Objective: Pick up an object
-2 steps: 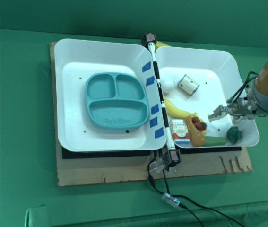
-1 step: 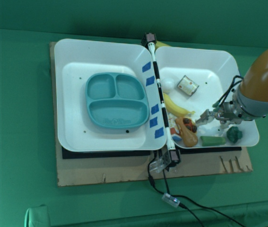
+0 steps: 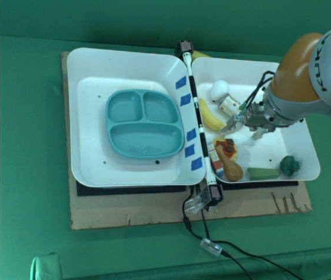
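In the right bin (image 3: 305, 150), the banana (image 3: 211, 116) lies just left of the end effector (image 3: 239, 123), grip unclear.

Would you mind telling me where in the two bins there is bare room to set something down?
Bare floor rings the teal divided plate in the left bin. The right bin is crowded along its left side: banana, pear, gripper. A free patch lies above the green block.

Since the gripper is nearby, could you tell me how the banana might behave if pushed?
The banana is curved and lies flat, so it would probably pivot or slide rather than roll. Its skin looks smooth, possibly slippery. It lies close to the bin wall, which might stop it.
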Controlling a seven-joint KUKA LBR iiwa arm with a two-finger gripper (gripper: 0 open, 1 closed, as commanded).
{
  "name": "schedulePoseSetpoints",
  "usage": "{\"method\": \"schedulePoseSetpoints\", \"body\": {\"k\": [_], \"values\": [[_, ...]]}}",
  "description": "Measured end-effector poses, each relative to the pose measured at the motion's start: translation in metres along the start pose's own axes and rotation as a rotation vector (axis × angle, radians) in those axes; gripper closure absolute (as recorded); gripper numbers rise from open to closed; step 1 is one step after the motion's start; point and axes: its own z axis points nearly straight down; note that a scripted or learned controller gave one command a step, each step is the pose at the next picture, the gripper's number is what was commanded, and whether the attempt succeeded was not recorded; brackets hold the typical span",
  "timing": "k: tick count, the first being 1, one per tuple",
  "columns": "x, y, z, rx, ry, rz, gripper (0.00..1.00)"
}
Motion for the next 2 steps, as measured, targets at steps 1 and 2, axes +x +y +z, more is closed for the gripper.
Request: {"method": "schedulePoseSetpoints", "body": {"k": [1,2], "values": [[-0.014,-0.052,-0.001,-0.006,-0.001,0.000,0.00],[-0.005,0.025,0.001,0.003,0.002,-0.001,0.00]]}}
